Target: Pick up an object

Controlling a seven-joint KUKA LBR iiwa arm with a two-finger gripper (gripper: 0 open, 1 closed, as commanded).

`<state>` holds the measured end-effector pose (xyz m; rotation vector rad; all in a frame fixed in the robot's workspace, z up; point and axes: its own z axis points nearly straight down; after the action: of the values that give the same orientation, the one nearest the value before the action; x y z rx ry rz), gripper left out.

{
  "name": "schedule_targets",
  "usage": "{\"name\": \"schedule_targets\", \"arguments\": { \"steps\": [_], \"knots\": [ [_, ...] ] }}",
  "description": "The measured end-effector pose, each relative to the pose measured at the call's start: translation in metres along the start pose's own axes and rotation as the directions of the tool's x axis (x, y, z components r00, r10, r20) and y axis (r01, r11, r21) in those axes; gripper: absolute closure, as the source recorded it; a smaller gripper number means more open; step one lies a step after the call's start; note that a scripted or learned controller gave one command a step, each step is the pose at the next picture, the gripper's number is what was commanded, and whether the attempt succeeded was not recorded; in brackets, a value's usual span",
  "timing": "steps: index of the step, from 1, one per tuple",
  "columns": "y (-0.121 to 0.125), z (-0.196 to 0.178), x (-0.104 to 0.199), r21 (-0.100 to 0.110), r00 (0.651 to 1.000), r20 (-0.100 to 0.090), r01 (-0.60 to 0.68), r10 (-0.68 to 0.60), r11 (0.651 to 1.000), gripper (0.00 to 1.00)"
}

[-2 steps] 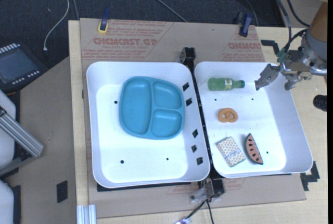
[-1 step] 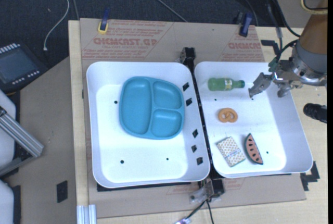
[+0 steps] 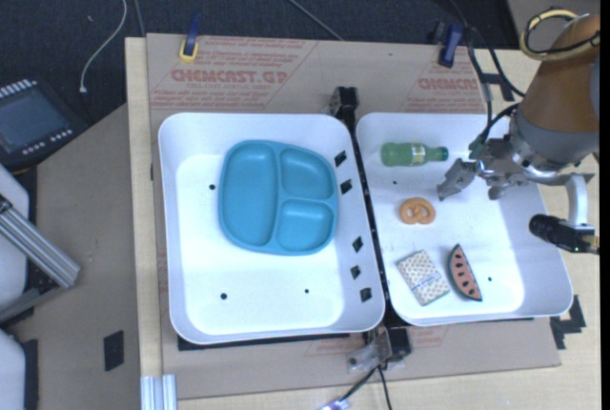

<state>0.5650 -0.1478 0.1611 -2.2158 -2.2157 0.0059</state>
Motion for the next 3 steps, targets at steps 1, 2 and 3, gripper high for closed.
{"name": "schedule_targets", "arguments": {
  "steps": [1,2,3],
  "knots": [
    [0.002,0.063,0.000,-0.002,1.000,0.000,0.000,0.000,1.000,0.00],
    [0.004,0.048,-0.001,-0.009,1.000,0.001,0.000,0.000,1.000,1.00],
    [0.005,-0.017,-0.002,-0.015,1.000,0.005,0.001,-0.001,1.000,1.00]
  ]
}}
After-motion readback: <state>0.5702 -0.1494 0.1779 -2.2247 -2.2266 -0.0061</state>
